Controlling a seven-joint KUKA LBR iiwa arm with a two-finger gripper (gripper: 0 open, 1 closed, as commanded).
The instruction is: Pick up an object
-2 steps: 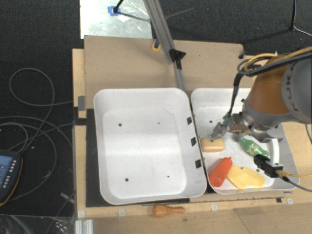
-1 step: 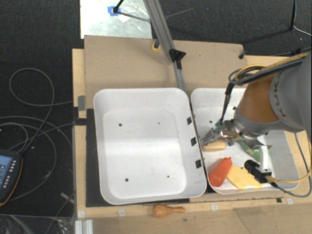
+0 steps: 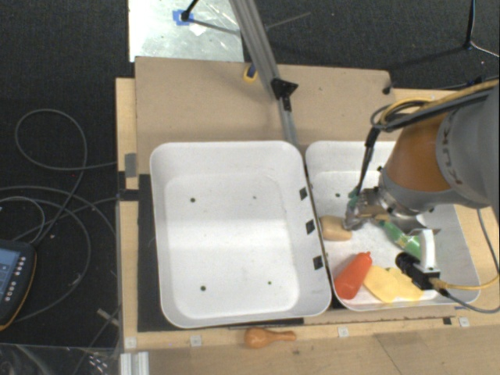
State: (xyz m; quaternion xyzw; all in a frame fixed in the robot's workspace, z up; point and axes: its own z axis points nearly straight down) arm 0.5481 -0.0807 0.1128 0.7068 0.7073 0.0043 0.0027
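Toys [image 3: 353,275] (several) fill right bin [image 3: 328,162].

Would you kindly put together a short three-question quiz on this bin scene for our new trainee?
1. True or false: the red object lies in the left bin.
2. Which item lies outside both bins, on the bench's front edge?
A. yellow object
B. tan pear-shaped object
C. green object
3. Fill in: the gripper is down in the ____ bin, beside the beige object.

Key: 1 false; 2 B; 3 right.
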